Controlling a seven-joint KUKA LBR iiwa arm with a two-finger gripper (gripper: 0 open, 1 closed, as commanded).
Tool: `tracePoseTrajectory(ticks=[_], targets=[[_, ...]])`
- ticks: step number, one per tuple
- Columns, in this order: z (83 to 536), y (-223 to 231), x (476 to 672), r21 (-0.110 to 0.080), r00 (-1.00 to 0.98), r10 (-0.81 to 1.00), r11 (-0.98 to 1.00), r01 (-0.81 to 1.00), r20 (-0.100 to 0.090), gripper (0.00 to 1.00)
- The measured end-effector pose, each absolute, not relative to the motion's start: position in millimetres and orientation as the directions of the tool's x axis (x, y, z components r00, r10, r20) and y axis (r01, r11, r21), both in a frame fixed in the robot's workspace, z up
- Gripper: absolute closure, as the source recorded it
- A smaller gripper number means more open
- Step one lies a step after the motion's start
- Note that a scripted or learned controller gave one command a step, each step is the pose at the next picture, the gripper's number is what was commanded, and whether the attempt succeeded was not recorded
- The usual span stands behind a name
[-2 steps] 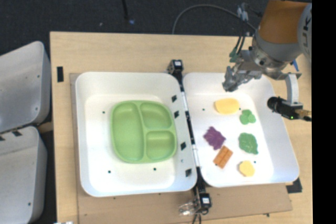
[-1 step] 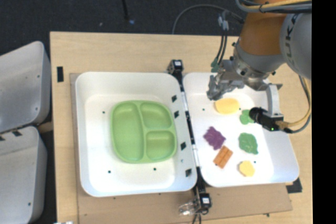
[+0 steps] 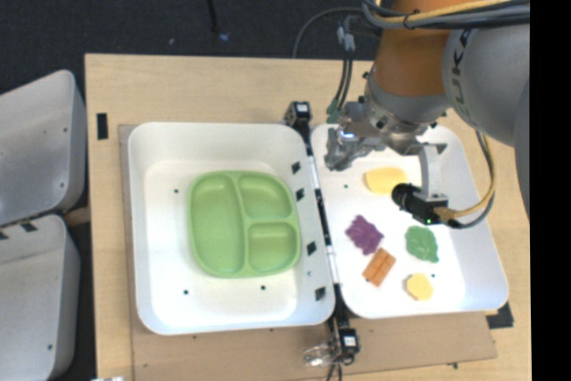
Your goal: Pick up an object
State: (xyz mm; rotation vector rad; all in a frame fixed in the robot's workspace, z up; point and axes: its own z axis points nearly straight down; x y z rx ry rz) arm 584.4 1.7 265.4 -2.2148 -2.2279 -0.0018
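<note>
The end effector (image 3: pixel 339 149) hangs over the upper left corner of the right bin (image 3: pixel 466 268), close to the wall it shares with the left bin (image 3: pixel 161 285); whether it is spread or pressed together I cannot tell, since the wrist above hides much of it; nothing can be seen pinched in it

As for progress, the pick looks not yet done; every loose piece lies flat on the floor of the right bin, apart from the end effector; the nearest is the larger yellow piece (image 3: pixel 385 181), just to its right and a little lower; what is left, by my reading, is the whole grasp: settle over one piece, close on it and lift it clear

Counted: two white bins side by side on the wooden surface (image 3: pixel 107 89); one green divided plate (image 3: pixel 244 223), alone in the left bin; five small pieces in the right bin, namely two yellow ones, the larger already named and a smaller yellow piece (image 3: pixel 417 286) near the bottom, one purple piece (image 3: pixel 363 233), one green piece (image 3: pixel 421 244) and one orange block (image 3: pixel 379 267); the purple piece and orange block lie close together, the rest stand apart
</note>
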Motion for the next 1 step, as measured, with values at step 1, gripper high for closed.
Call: tracePoseTrajectory(ticks=[1], targets=[[253.9,42.2,571.3,-0.001,-0.005,1.000,0.005,1.000,0.000,1.00]])
